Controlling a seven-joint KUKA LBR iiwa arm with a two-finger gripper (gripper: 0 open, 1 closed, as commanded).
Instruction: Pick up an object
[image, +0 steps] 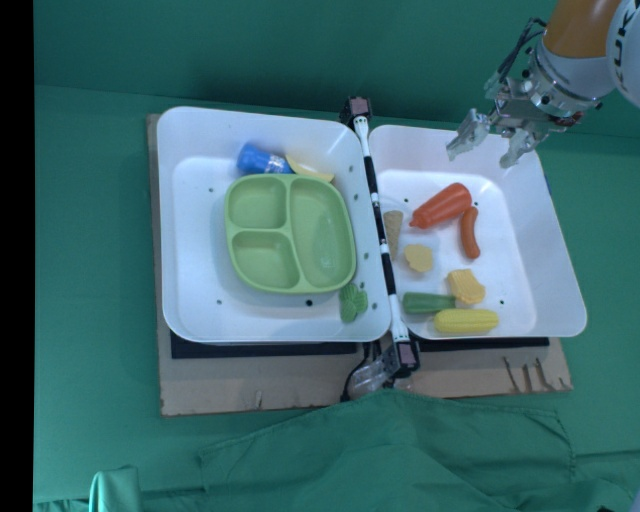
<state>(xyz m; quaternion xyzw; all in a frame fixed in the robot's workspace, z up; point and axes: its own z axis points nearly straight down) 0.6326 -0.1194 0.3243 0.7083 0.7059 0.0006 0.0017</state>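
The pincer (494, 140) hangs spread and bare above the right bin's (560, 290) far rim.

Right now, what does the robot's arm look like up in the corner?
The arm is grey with a bright orange band just above the wrist. Below that sits a silvery metal gripper with dark parts and thin cables looped along its side, ending in two pale grey jaws that look like little claws.

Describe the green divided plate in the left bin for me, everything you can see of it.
The green divided plate is light green, looks like smooth plastic, and is a rounded rectangle with three compartments: two smaller ones on the view's left, one long one on the right. It lies flat and upright near the middle of the left bin, turned slightly. A yellow piece sits at its top edge, a small green item at its lower right corner.
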